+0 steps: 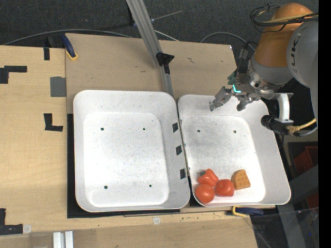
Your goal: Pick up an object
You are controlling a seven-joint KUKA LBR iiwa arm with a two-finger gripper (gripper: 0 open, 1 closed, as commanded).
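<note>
My arm (305, 45) is grey with a big orange band. Black cables loop over it. My gripper (230, 101) has two dark fingers and a tiny blue-green light.

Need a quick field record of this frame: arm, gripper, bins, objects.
arm: reaches in from the view's right
gripper: open, nothing between fingers, over far rim of right bin
left bin: white, shallow, beside right bin
objects: three red pieces clustered with an orange-tan block, near end of right bin
gripper to objects: apart, opposite ends of the bin
pick status: not yet done
</note>
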